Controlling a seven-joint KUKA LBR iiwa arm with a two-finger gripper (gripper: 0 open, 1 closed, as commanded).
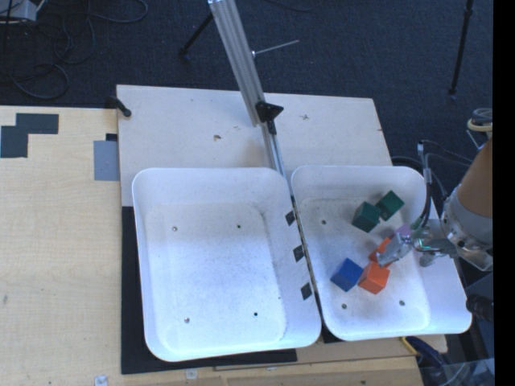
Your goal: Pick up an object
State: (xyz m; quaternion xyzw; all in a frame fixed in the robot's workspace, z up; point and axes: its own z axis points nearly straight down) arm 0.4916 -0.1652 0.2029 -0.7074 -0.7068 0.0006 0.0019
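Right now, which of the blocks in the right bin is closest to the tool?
The orange block, just below the tool and touching the blue block on its left. The two green blocks sit farther off, toward the bin's far wall.

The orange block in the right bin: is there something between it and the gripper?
Nothing visible stands between them. The gripper is already right at the orange block, close above its upper edge. The blue block lies beside it on the left, and the two green blocks lie further up, out of the way.
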